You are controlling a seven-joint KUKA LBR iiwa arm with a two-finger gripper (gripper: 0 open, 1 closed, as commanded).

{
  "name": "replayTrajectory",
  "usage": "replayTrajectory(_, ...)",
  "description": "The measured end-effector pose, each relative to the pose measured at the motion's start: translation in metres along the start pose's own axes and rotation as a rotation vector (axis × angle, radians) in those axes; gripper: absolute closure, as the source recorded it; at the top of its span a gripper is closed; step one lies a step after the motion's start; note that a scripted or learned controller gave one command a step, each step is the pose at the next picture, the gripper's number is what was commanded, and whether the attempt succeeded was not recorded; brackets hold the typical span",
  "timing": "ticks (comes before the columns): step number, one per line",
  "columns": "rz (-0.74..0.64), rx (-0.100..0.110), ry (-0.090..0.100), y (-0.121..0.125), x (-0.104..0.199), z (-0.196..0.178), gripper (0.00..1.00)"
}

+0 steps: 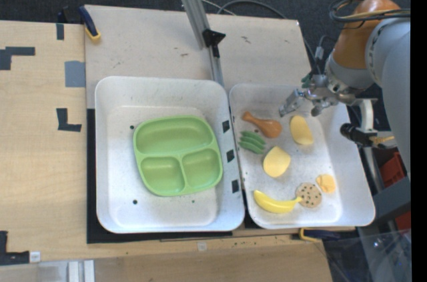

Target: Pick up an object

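In the right bin (347, 174) lie several toy foods. A brown drumstick (263, 125) is near the bin's left side, with a green bean bundle (252, 141) just below it. A yellow oval piece (301, 131) sits right of the drumstick, and a yellow chunk (276, 162) lies lower down. A banana (273, 202), a spotted cookie (308, 194) and a small orange piece (326, 183) rest near the front. My gripper (305, 105) hangs over the bin's upper part, just above the yellow oval piece, fingers spread open with nothing between them.
The left bin (110, 141) holds a green divided plate (177, 155). A grey metal pole (193, 1) slants from the top toward the bins' join. The arm (363, 47) comes in from the upper right. A blue and yellow clamp (90, 24) sits at the bench's back left.
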State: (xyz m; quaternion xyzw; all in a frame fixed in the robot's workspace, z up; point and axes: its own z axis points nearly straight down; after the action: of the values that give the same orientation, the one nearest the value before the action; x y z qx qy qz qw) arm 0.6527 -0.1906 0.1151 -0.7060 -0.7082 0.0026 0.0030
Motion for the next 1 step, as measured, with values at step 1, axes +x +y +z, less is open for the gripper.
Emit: replayTrajectory(1, 0.000, -0.005, -0.002, -0.0002, 0.0014, 0.0282, 0.00)
